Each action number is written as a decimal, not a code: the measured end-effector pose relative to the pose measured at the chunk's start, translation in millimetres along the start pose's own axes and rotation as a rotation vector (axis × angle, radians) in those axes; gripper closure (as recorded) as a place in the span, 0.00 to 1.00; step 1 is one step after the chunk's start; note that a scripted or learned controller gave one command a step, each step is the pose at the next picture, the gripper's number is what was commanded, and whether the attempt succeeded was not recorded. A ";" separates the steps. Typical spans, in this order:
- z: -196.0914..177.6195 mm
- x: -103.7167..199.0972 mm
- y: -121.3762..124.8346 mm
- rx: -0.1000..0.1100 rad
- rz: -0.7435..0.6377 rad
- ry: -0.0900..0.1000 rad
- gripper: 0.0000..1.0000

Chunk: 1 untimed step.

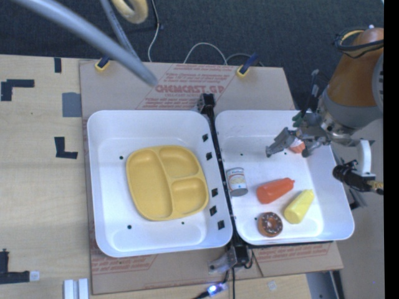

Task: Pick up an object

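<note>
Arm came in from the right; gripper (288, 141) sat low over the far part of the right bin (336, 229), tilted. A small orange-red bit showed just beside the gripper, approx at the wrist side; couldn't tell if it was a loose obj or part of the tool. Gripper state: can't tell, too dark and small to read.

Pick candidates were all in the right bin: small can (236, 182) at the left wall, by the divider; orange carrot-like piece (275, 190) mid-bin; yellow bottle-shaped piece (298, 206) just right of it and nearer; donut w/ dark topping (270, 224) at the near edge. Left bin (103, 229) held a yellow divided plate (167, 182).

Judgement: step in hand = approach, nothing lifted yet. To do it well, go for the carrot piece — closest to the gripper, clear space on its far side. Close across its short axis, not its length. Centre over it before descending so the yellow piece nearby isn't bumped. Can is harder: near the wall, round, may roll.

Writing: red print on the cardboard under the bins, far side, read approx "CHEMCAST GP", partly uncertain. Can label had text, too small to read. No other legible brands.
</note>
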<state>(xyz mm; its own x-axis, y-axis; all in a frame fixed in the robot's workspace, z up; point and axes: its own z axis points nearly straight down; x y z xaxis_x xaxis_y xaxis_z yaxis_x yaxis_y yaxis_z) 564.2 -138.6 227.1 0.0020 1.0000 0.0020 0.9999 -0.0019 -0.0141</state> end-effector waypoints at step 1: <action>-6.7 0.4 2.5 -0.012 -0.004 -0.002 0.00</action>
<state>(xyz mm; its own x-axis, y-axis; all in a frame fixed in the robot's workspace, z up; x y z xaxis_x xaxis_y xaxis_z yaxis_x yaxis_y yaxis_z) 566.8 -138.2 233.8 -0.0017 1.0000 0.0002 1.0000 0.0017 -0.0018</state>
